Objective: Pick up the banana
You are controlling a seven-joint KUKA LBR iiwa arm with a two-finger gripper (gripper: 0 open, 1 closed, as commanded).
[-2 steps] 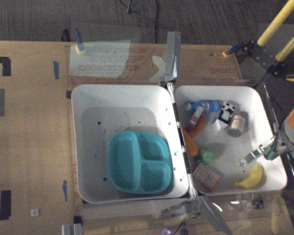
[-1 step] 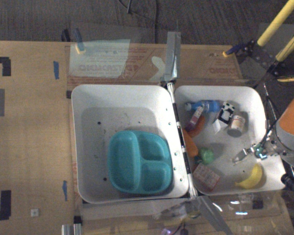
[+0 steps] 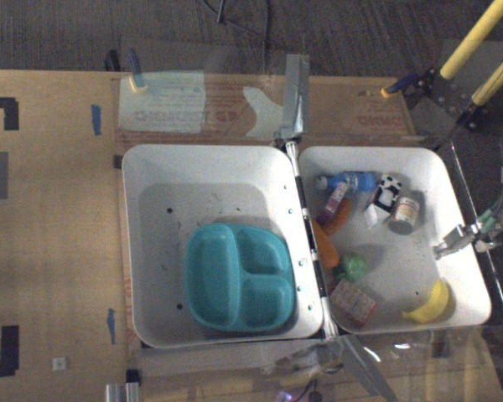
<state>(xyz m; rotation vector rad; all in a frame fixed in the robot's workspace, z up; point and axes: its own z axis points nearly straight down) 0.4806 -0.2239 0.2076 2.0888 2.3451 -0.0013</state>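
Camera view: the banana [image 3: 431, 303] lies in the right bin [image 3: 469, 308], down in its near right corner, by the wall. The fingers [image 3: 463, 239] sit over the right edge of that bin, farther up than the banana and a little apart from it. They hold nothing; I cannot tell if they are wide or narrow. A small can [image 3: 405, 212] stands near the bin's far side. A teal plate [image 3: 238, 278] lies in the left bin [image 3: 151, 224].

Dark carpet floor [image 3: 360, 23]; bench [image 3: 50, 241] perhaps plywood.
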